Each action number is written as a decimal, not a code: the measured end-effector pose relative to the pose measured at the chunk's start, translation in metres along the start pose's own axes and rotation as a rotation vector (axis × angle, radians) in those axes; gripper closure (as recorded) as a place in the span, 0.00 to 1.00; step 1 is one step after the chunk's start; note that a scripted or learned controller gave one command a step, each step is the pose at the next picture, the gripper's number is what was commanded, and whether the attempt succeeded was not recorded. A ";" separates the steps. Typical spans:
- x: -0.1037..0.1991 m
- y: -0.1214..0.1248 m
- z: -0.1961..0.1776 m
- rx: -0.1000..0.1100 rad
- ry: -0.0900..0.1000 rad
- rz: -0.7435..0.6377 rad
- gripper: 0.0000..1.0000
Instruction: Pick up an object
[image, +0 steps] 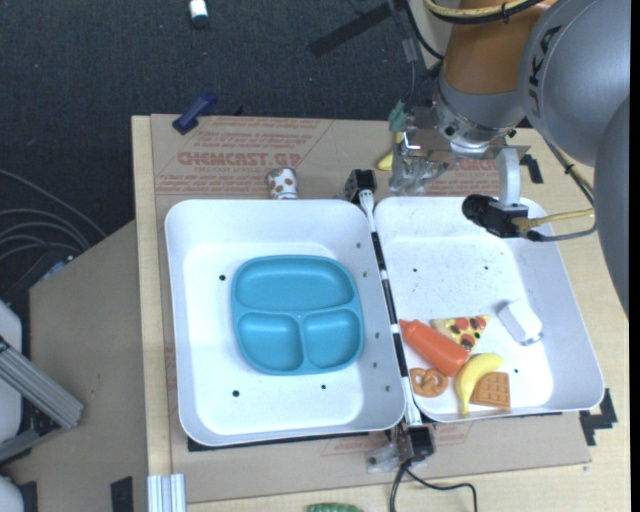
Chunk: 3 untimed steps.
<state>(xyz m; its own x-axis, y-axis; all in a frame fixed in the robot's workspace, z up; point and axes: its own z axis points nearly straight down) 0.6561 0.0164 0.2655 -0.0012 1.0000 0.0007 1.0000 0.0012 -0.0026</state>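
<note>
My gripper hangs below the orange-banded wrist, over the far rim of the right bin near its back left corner. Nothing shows in it. The toy foods lie at that bin's near end, well apart from the gripper: an orange-red carrot, a pizza slice, a small pretzel, a yellow banana and a brown cracker leaning against the banana. A white block rests to the right of the pizza slice.
A blue divided plate lies in the left bin. A black fitting with a yellow cable sits over the right bin's far side. A small spotted toy and a blue piece lie on the board behind the bins.
</note>
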 end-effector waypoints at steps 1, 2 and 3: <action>0.000 0.000 0.000 0.000 0.000 0.000 0.00; -0.020 0.010 0.081 0.000 0.000 0.002 0.00; -0.038 0.010 0.081 -0.002 -0.001 0.002 0.00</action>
<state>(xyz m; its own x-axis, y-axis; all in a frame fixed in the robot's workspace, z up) 0.6664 -0.0216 0.1847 0.0007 1.0000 -0.0002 1.0000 -0.0007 -0.0010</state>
